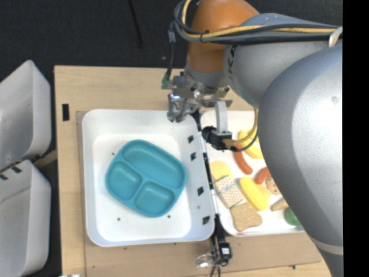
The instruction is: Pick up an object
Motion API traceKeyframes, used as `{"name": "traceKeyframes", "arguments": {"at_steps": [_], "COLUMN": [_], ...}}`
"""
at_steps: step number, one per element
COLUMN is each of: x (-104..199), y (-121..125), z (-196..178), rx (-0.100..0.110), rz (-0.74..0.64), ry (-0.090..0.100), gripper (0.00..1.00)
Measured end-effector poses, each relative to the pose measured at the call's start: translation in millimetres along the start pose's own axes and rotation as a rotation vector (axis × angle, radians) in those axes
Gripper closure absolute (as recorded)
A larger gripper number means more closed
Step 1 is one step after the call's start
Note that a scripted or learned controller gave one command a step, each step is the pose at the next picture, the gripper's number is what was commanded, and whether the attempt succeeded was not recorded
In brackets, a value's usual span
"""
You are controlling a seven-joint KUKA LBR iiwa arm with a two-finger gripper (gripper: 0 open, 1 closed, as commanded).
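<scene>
Camera view: sausage (244, 164) lengthwise, slanting down-right.

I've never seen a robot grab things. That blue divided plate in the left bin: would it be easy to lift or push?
The blue plate looks like stiff moulded plastic, so it probably won't flop. It lies flat on the left bin floor, so it seems unlikely to roll or tip. Its smooth, low, rounded rim may slip from the fingers.
</scene>
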State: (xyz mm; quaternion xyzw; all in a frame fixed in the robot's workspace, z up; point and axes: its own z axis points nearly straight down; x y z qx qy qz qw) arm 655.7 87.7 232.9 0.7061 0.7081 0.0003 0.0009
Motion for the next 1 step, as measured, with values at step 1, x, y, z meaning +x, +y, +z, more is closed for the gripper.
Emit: {"name": "traceKeyframes", "arguments": {"at_steps": [1], "x": [2.2], "y": [7.6], "z": [-17.7], "rx": [0.0], "rz": [-0.001], "ry": [0.0], "gripper": [1.0]}}
